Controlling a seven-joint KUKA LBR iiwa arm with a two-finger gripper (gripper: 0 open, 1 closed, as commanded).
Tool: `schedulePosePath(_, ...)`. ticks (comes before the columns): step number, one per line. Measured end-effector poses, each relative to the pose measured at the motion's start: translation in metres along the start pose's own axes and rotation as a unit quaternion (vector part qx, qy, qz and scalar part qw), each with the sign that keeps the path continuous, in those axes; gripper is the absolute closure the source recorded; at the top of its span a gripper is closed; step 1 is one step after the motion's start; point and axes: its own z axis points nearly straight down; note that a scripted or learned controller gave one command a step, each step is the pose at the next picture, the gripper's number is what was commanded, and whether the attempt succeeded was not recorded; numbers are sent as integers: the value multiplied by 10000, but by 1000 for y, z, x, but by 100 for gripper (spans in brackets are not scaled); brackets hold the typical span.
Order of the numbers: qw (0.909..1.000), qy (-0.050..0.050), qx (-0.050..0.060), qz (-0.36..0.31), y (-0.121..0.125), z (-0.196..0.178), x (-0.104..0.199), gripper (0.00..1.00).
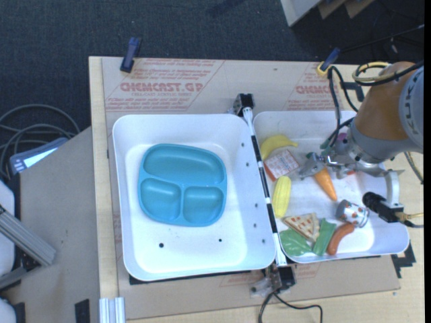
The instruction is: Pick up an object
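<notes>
The grey two-finger gripper (324, 165) hangs low in the right-hand white bin (387, 244), right over a small orange toy carrot (326, 184). The carrot lies just beneath it, its long axis slanting away towards the bin's near edge. Whether the gripper is open or closed, I cannot tell.

Bright even light; soft shadows, perhaps slight blur.

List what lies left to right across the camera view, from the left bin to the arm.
Left bin → blue divided plate → corn cob → carrot → tool → orange band of the arm.
</notes>
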Motion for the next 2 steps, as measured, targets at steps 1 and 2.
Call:
schedulePosePath(1, 10000, -6, -17, 1, 1, -11, 0, 100)
schedulePosePath(2, 10000, -1, -14, -8, -6, -90, 76, 100)
